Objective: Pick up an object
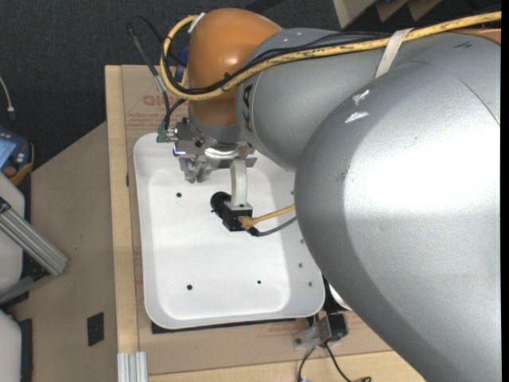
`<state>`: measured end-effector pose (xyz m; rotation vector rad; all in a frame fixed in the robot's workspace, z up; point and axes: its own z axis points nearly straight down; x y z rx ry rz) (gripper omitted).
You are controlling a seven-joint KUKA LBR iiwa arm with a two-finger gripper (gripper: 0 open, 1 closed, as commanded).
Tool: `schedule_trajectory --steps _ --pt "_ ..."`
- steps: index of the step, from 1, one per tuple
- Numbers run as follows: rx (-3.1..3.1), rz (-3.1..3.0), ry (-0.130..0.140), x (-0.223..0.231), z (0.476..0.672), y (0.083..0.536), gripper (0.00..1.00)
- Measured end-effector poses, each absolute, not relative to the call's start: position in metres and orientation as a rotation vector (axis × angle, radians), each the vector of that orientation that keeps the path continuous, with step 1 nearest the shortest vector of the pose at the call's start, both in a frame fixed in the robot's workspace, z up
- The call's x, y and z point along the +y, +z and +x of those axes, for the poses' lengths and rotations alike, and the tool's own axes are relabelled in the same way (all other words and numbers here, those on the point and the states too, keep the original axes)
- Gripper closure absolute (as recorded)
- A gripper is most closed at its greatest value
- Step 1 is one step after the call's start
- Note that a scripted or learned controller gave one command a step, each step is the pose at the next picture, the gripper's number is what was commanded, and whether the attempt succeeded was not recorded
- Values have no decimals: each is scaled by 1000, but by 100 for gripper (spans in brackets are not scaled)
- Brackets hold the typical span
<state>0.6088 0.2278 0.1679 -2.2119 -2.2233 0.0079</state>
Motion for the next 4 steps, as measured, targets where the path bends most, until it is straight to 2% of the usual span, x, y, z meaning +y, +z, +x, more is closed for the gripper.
schedule_trajectory --steps 1,2,3,4 --pt "-2225 -2219 -9 225 562 265 100" --pt "-2221 -2216 7 225 516 260 100" --pt "-2218 -2218 10 224 477 234 100" --pt "-2215 -2219 23 223 475 90 100"
